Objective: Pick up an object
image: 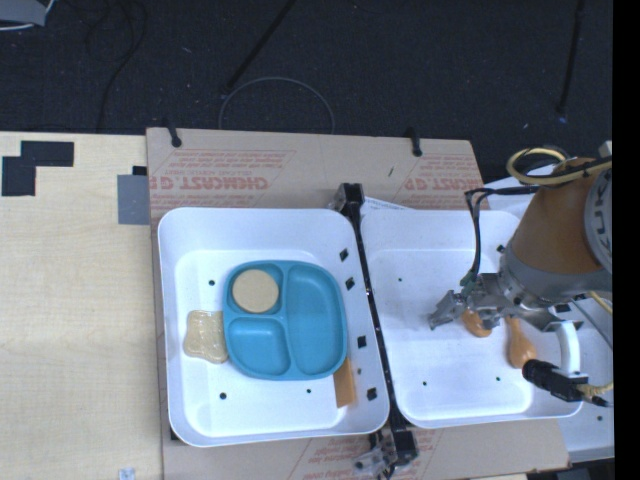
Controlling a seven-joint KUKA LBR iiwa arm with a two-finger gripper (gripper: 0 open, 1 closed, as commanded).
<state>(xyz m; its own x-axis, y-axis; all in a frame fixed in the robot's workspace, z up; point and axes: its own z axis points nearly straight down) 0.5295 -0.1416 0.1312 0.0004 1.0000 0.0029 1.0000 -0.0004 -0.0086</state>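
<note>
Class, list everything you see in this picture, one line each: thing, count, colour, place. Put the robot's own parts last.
Bins: two, white, side by side; left bin, right bin.
Divided plate: one, blue, in the left bin.
Round disc: one, tan, in the plate's upper left compartment.
Pale spongy piece: one, cream, against the plate's left edge.
Flat strip: one, brown, by the plate's lower right corner.
Orange objects: colour orange, count unclear, right bin, near the pincer.
Cardboard sheet: one, brown, under the bins.
Arm: one, orange band, from the right.
Pincer: one, grey, over the right bin.
</note>
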